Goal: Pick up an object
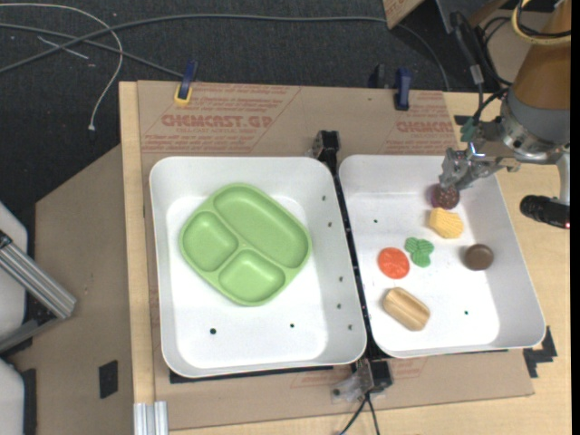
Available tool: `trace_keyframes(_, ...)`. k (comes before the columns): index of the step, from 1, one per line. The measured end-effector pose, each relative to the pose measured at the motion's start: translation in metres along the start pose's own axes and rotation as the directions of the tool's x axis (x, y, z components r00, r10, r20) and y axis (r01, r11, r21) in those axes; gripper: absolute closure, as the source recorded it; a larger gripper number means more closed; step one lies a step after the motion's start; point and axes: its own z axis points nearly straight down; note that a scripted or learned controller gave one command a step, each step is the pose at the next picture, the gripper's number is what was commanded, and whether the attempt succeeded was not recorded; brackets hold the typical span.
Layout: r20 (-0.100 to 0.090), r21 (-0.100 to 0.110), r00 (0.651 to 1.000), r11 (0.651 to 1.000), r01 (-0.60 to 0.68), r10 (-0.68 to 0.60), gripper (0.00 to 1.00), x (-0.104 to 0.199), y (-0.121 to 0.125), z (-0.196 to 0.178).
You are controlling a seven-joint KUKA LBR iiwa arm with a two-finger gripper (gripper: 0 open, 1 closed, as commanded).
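We could not tell if our tool (pixel 450 181) gripped the purple toy (pixel 445 195); we should squeeze firmly, then lift slowly.

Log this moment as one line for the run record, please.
end effector: over right bin, at purple toy | grasp: unconfirmed | nearby: yellow piece, green toy, orange slice | left bin: green divided plate

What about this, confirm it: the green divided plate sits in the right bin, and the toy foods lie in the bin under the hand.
One thing is wrong. The camera view shows the green divided plate in the left bin, not the right. The toy foods do lie in the right bin, under the hand.
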Motion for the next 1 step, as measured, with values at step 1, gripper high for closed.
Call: trace_keyframes(1, 0.000, 0.000, 1.000, 1.000, 0.000, 0.000, 0.00, 0.0000, 0.0001, -0.0001)
